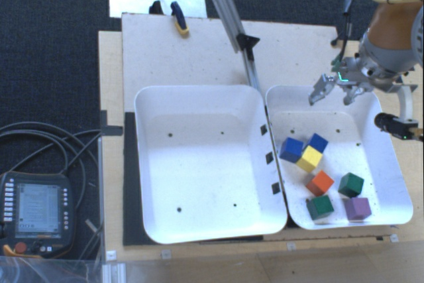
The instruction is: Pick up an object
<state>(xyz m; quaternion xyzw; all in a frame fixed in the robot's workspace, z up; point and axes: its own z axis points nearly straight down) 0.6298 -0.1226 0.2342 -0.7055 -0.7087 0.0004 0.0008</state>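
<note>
Several small cubes lie in the right bin point(384, 142): a blue cube point(291, 149), a smaller blue cube point(318, 142), a yellow cube point(309, 158), an orange cube point(321, 182), two green cubes point(351, 184) point(320, 207) and a purple cube point(358, 208). My gripper point(336, 92) hangs above the far end of the right bin, open, with nothing between its fingers. It is well clear of the cubes, which sit nearer the front.
The left bin point(142, 142) stands beside the right one. A slanted metal pole point(222, 0) crosses the back of the bench. A clamp point(179, 18) lies at the back left. A teach pendant point(36, 212) and cables rest left of the bench.
</note>
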